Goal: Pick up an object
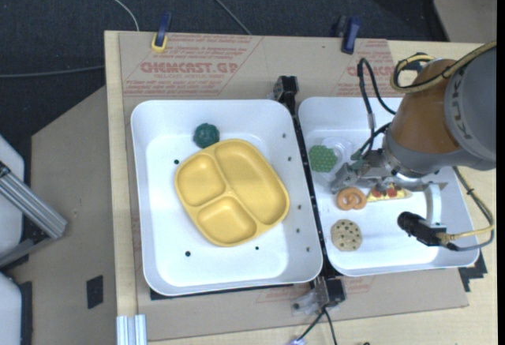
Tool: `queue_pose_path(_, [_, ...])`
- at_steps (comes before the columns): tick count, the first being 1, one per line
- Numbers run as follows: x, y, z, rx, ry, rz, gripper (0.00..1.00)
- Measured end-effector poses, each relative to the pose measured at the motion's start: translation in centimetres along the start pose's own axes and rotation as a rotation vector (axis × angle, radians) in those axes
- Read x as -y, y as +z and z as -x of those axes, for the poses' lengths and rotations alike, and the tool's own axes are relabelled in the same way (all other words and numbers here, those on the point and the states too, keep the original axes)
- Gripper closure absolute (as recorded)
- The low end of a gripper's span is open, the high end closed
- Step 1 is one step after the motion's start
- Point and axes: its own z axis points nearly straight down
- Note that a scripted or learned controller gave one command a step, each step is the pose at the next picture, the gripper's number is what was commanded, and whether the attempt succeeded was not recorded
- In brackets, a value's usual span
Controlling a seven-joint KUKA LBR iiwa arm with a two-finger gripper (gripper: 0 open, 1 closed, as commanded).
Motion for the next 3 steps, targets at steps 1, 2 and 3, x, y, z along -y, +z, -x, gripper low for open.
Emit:
queue_pose_path(1, [-0.2, -1.2, 0.1, 0.002, 0.001, 0.007, 1.00])
queue_pose_path(2, [0.5, -7.0, 0.6, 0.000, 0.001, 0.003, 1.00])
queue_pose_path(3, [0.4, -12.3, 0.6, 0.000, -0.001, 0.003, 1.00])
